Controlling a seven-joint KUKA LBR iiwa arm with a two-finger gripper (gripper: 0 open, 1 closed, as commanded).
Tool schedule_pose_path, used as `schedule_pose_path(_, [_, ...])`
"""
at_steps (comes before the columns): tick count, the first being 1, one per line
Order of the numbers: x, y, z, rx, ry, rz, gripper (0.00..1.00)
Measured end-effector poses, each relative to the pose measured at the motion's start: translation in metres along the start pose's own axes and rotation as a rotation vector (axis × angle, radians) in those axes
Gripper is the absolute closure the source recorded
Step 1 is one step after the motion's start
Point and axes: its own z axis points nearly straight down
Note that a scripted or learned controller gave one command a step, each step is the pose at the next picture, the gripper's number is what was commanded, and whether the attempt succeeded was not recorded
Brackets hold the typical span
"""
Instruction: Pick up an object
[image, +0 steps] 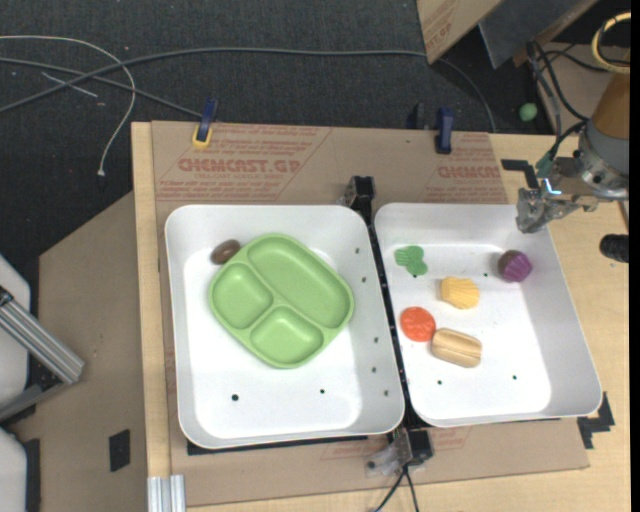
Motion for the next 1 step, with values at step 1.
schedule_pose_path(1, [0.0009,0.0028,-0.0100,-0.015,-0.003,-0.004,0.00])
